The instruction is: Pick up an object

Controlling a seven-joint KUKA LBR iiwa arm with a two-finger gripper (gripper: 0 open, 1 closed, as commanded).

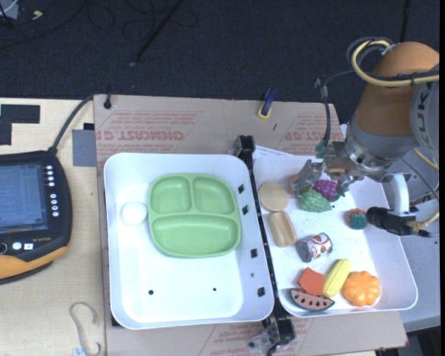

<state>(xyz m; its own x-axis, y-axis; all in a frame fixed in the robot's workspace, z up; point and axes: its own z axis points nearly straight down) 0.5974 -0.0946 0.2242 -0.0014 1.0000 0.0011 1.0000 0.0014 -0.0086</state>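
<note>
Grey and metallic, the gripper (325, 178) sits low over the far part of the right-hand bin (400, 258), at the end of the arm (391, 117) that comes in from the view's right. Whether it is spread or pressed together cannot be told from this angle, and no object can be seen pinched in it.

A bunch of purple grapes (328, 189) lies directly at its tip, so close that touching or just apart cannot be told. A green leafy vegetable (312, 202) lies against the grapes on their left and near side. A small teal and red ball (356, 218) rests to the right of these, a little apart.

Along the bin's left wall lie a round tan bread roll (274, 196) and, just nearer the camera, an oblong tan bun (282, 228). A small can (315, 247) lies on its side beside the bun, near the bin's middle.

At the near end several things are crowded together: a yellow corn cob (336, 277), an orange pumpkin (361, 288) just to its right, an orange-red block (311, 279) to its left, and a watermelon slice (311, 301) at the near rim, touching the block.

The left-hand bin (178, 302) holds a green divided plate (193, 215) with a small white round object (133, 213) just beside its left edge.

Both bins rest on a cardboard sheet (170, 128). A teach pendant (21, 210) with a lit screen lies on the bench well to the left, and a metal hook (84, 322) lies near the front left corner.
</note>
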